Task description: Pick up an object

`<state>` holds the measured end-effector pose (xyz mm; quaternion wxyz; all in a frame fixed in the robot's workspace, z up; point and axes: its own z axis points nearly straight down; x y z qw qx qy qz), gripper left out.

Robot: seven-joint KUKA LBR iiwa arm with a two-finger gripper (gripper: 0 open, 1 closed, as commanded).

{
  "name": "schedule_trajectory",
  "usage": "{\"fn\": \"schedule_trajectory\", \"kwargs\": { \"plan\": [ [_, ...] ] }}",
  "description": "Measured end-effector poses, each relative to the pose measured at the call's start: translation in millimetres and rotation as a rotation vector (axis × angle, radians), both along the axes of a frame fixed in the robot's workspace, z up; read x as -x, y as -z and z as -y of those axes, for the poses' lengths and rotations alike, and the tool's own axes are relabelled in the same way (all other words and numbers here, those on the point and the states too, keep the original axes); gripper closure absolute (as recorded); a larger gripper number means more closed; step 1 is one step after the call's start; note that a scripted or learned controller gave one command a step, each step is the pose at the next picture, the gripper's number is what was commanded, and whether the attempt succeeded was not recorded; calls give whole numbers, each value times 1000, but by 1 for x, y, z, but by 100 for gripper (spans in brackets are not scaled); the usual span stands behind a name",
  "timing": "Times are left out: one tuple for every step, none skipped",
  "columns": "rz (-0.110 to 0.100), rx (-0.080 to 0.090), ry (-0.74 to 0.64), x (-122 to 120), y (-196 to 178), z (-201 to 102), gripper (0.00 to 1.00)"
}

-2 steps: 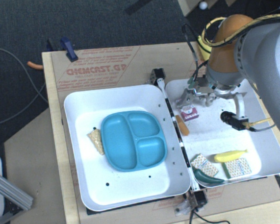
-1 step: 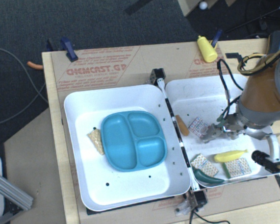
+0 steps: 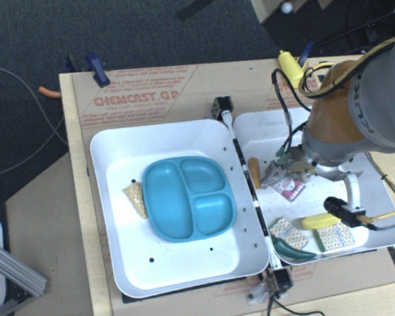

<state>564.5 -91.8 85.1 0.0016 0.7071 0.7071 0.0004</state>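
Right bin point(image 3: 264, 128) holds the loose objects: a pink packet point(image 3: 291, 189) near centre, a brown stick point(image 3: 254, 173) upright against the left wall at 9 o'clock, a yellow piece point(image 3: 320, 221) at about 5 o'clock, two checkered pads point(image 3: 285, 229) and point(image 3: 338, 236) along the bottom edge, and a teal curved item point(image 3: 292, 250) at 6 o'clock, touching the first pad. Tool point(image 3: 287, 168) sits low in this bin, just above the packet's upper edge, at 12 o'clock from it; cannot tell how the tool is set, nor whether anything is in it. Arm point(image 3: 359, 107) comes in from 3 o'clock, orange band over the bin's top right. Left bin point(image 3: 124, 261) carries a blue divided plate point(image 3: 187, 196) at centre, with a tan sponge point(image 3: 136, 197) touching its 9 o'clock rim. Both bins rest side by side on the desk point(image 3: 135, 90), joined by a black clip point(image 3: 222, 105) at 12 o'clock.
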Motion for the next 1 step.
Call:
{"fn": "schedule_trajectory", "kwargs": {
  "plan": [
    [0, -1, 0, 0, -9, 0, 100]
  ]
}}
